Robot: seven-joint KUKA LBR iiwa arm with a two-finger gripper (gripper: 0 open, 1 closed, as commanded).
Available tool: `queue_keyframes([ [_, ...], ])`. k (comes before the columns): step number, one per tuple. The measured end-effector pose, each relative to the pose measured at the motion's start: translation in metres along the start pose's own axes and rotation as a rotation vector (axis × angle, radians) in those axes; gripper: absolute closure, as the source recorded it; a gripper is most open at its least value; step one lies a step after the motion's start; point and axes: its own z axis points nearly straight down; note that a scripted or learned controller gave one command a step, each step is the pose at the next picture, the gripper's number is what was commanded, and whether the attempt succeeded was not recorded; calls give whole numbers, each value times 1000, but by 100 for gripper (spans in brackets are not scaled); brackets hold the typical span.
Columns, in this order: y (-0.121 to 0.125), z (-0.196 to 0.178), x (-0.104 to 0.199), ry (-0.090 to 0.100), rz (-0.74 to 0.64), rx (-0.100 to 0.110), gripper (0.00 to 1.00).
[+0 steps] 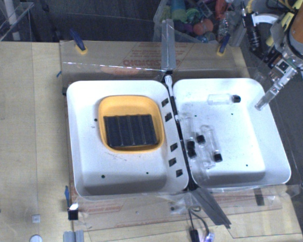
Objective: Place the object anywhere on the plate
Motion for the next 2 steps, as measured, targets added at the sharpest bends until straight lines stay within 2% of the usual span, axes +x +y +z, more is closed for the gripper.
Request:
queue_keyframes([
  [1,7,-31,9,1,-361,-1,0],
  [2,-12,-21,-43,-1,-663,-1,0],
])
